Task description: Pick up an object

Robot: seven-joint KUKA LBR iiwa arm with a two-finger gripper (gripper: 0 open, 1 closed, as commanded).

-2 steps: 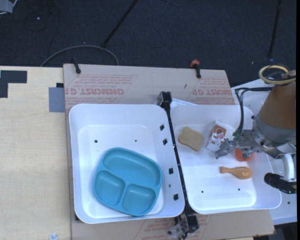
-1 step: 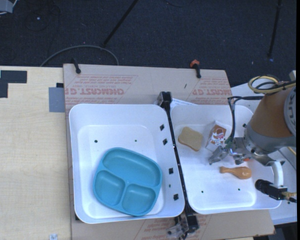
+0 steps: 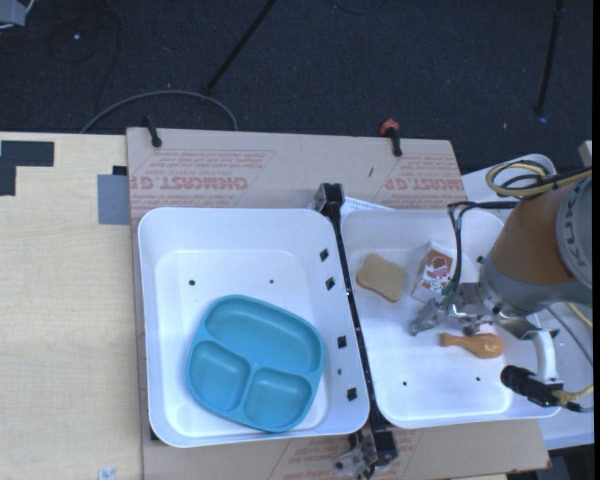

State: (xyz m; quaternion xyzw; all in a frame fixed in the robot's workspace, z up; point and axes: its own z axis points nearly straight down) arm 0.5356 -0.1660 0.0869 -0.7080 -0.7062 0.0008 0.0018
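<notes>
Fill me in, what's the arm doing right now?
The KUKA arm reaches in from the right over the right bin, with its end effector down low among the items there. Close around it lie a tan slice of toy bread, a small white and red packet and an orange toy drumstick. Nothing is visibly held between its fingers. The left bin holds a blue divided plate, away from the arm.

A: What lies beyond the claw?
B: Dark carpeted floor with trailing cables.
A: And to its left?
B: Pale wooden bench; cardboard sheet underneath.
</notes>
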